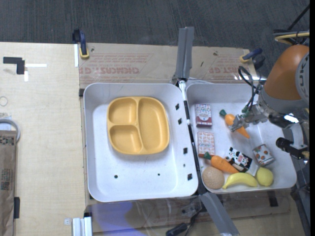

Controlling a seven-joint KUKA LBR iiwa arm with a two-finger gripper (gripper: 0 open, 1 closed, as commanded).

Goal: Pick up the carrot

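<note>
The grey arm with its orange band [288, 73] reaches in from the right and hangs over the upper part of the right-hand white bin [283, 183]. Its gripper [243, 123] sits low over the bin floor, right against the thick end of a small carrot [229, 118]. That carrot lies at a slant with its green top pointing toward the upper left. The tool's dark parts overlap the carrot's orange body, so it cannot be told whether the gripper is spread, pressed together or pinching the carrot. A second, larger carrot [223, 164] lies lower in the same bin, green end to the left. It rests between a red-and-white patterned box [205, 142] above it and a round tan bread roll [213, 178] below it. Just right of this carrot is a black-and-white cow-patterned toy [239, 158], and beyond that a small tin can [263, 155] lies tilted. Along the bin's near edge a banana [240, 181] curves beside the roll, with a lemon [265, 176] touching its right end. Another red-and-white box [203, 115] stands near the bin's upper left, well left of the gripper. The left-hand white bin [98, 181] holds a yellow three-compartment plate [138, 126], set toward its upper half. Both bins rest on a sheet of printed cardboard [133, 65] atop the pale bench [39, 132].
</note>
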